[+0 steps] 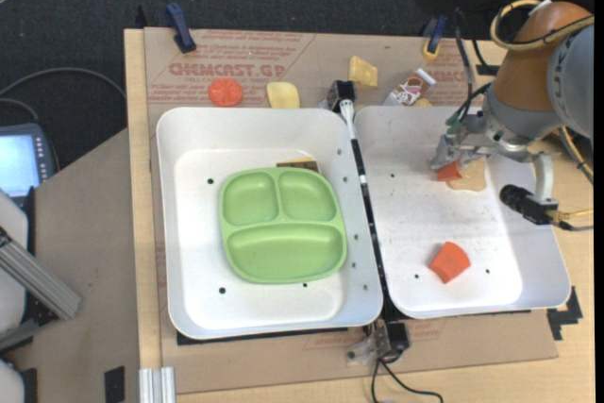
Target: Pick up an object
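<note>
My gripper (452, 153) hangs low in the upper part of the right bin (406, 203), coming in from the right. Right below its tip lies a small red piece (446, 172), touching a flat tan piece (468, 177). The gripper's body hides the contact, so I cannot tell whether the red piece is gripped. An orange block (450, 261) lies alone nearer the front of the same bin.
A green divided plate (281, 224) fills the middle of the left bin (184, 203), with a brown item (297, 166) behind it. On the board behind the bins lie a red disc (225, 92), two yellow pieces (282, 94) and a small packet (410, 90).
</note>
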{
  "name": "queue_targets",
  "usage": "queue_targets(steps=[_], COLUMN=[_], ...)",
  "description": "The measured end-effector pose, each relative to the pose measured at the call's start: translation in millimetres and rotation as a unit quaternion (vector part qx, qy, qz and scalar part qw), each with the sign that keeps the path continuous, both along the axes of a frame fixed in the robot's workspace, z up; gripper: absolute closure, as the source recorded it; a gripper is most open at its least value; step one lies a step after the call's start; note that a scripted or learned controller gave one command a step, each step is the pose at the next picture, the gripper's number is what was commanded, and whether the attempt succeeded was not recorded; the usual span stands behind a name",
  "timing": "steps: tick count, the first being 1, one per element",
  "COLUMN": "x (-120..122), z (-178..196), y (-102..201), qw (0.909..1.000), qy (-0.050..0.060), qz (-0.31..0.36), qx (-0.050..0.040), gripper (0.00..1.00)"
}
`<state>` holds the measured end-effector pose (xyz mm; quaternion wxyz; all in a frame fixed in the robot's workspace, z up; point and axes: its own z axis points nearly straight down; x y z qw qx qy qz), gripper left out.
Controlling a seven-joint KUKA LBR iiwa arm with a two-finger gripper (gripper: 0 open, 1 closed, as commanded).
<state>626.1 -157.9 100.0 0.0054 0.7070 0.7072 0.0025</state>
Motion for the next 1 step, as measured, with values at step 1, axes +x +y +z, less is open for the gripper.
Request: queue_targets(steps=[1], x=[-12.7], z=[91.2], y=[86.2], qw=[1.0000], qy=[0.000], qz=[0.005], qx=[0.0032], gripper=[1.00])
